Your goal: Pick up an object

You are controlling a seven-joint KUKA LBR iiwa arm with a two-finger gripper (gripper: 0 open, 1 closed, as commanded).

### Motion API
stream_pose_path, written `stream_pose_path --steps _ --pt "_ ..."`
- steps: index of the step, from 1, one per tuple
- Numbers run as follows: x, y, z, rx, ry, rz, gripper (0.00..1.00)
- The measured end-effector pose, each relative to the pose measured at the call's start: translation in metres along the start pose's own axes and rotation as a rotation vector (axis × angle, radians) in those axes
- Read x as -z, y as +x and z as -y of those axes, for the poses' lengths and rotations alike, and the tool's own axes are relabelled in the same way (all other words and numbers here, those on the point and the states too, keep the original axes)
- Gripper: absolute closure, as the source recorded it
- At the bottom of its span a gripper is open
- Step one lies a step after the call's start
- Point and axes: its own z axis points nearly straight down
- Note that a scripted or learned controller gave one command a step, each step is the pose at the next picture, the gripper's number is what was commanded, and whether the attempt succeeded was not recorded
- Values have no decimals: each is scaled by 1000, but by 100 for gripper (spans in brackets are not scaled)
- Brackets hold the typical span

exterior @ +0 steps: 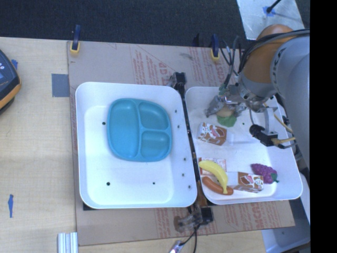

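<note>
My gripper (226, 108) is low over the back of the right bin (287, 194), right on top of a small green and tan object (228, 119). That object sits directly under the gripper head and is partly hidden by it. Lying loose in the same bin are a brown and white snack packet (212, 133), a yellow banana (215, 172), a red sausage (216, 186), a second packet (250, 181) and purple grapes (263, 172).
The left bin (89, 188) holds a blue divided plate (139, 129). The grey arm with its orange band (263, 62) and its cables cover the right bin's back right corner. Clamps stand along the bins' shared edge.
</note>
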Motion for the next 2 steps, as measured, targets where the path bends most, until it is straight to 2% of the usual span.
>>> stream_pose_path --steps 1,2 --pt "0 -25 0 -3 -2 1 0" --pt "0 -13 0 -1 2 -1 0"
